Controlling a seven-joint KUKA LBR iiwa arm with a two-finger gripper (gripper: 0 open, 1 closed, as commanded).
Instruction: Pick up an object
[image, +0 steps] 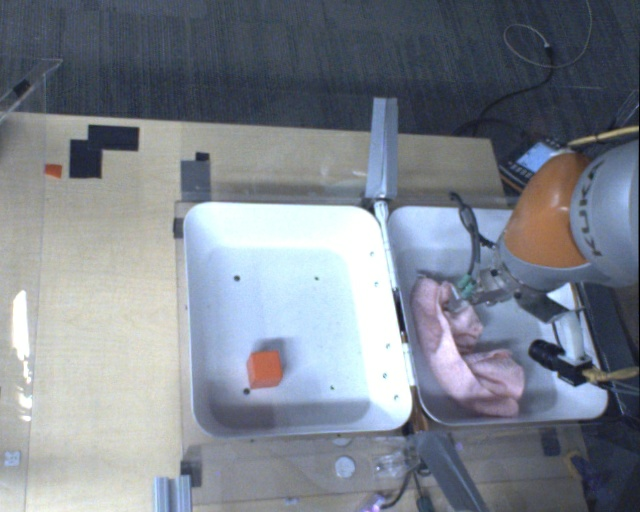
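1. Camera view: the gripper (466, 293) is hanging low in the right bin (440, 235), reaching in from the arm (575, 215) with its orange band.
2. Its fingers (459, 290) are pressing into the upper end of the pink cloth (462, 355); a pinch of cloth is sitting right at the tips, but whether they are clenched on it or released I cannot tell.
3. The rest of the pink cloth is lying crumpled along the right bin's floor, trailing toward its near edge.
4. An orange block (265, 368) is sitting in the left bin (280, 225), well apart from the right bin's contents.
5. Both bins are resting on the counter (100, 330).
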